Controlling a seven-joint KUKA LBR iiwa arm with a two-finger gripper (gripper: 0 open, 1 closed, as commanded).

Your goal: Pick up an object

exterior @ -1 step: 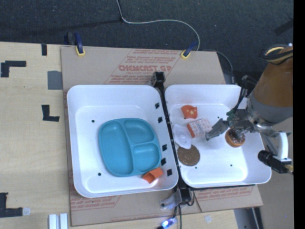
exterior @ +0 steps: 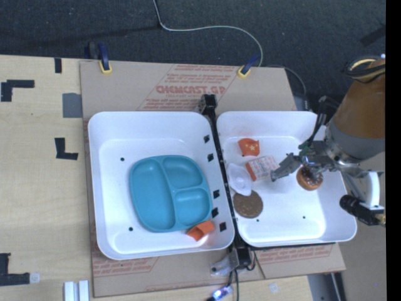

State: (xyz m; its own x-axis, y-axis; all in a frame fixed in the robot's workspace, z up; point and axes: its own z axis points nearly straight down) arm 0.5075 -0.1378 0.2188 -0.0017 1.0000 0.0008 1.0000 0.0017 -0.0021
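Observation:
My gripper [exterior: 292, 166] hangs low over the middle of the right bin [exterior: 313, 231], reaching in from the right under the grey and orange arm [exterior: 362, 121]. Its tip points left toward a red and white packet [exterior: 260, 167], just short of it. A round brown and orange object [exterior: 309, 180] lies right beside the gripper, on its near side. Further left are a small orange piece with a pale mark [exterior: 249, 147], a clear plastic cup [exterior: 239, 180] and a flat brown disc [exterior: 249, 205].
The left bin [exterior: 106, 143] holds a teal divided plate [exterior: 168, 192] and a small orange object [exterior: 200, 231] in its front right corner. A black divider [exterior: 216, 162] runs between the bins. A cable [exterior: 207, 27] loops behind them.

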